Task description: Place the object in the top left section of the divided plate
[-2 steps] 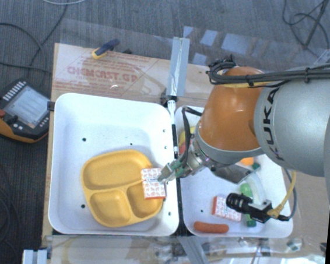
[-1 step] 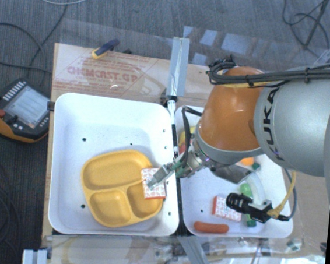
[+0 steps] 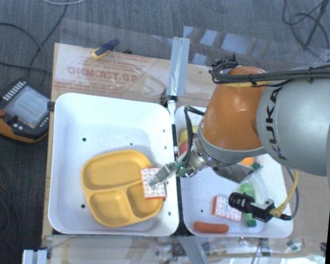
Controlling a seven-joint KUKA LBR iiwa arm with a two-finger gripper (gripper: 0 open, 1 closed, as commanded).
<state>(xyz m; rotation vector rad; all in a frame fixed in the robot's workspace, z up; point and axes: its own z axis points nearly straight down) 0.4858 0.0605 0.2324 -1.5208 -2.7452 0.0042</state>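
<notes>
**Claw at the plate's right edge**

In the left bin [image 3: 72, 119] lies the yellow divided plate [image 3: 113, 179]. At its right edge, the claw [image 3: 158, 182] is closed on a red-and-white patterned card [image 3: 150, 190]. The right bin [image 3: 272, 227] holds another card [image 3: 223, 207].

The arm [image 3: 298, 122] is thick and rounded — a smooth silver-grey shell with black letters printed on its side. Above the wrist sits a wide, glossy orange band [image 3: 235, 109]. Black cables [image 3: 265, 74] run along the top of the arm. The wrist narrows to a small grey metal part [image 3: 200, 161] — thin and darker.
</notes>
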